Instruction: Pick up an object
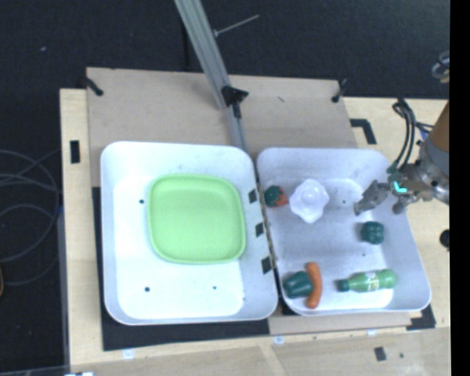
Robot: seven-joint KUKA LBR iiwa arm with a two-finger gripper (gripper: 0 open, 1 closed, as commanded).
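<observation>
My gripper (383, 201) hangs over the right side of the right bin (341, 247), coming in from the right edge. Its two fingers are spread open and hold nothing. Just below it lies a small dark green object (371, 231), apart from the fingers. A clear crumpled cup (309, 200) sits to the gripper's left. A small green and orange piece (274, 197) rests near the bin's left wall. Along the front lie a green bottle (366, 281) on its side, an orange sausage-shaped item (314, 283) and a dark green chunk (297, 283) touching it.
The left bin (125, 288) holds a light green square plate (197, 218). A grey metal pole (207, 49) slants up from the seam between the bins at the back. Black cables (407, 131) hang by the arm at the right.
</observation>
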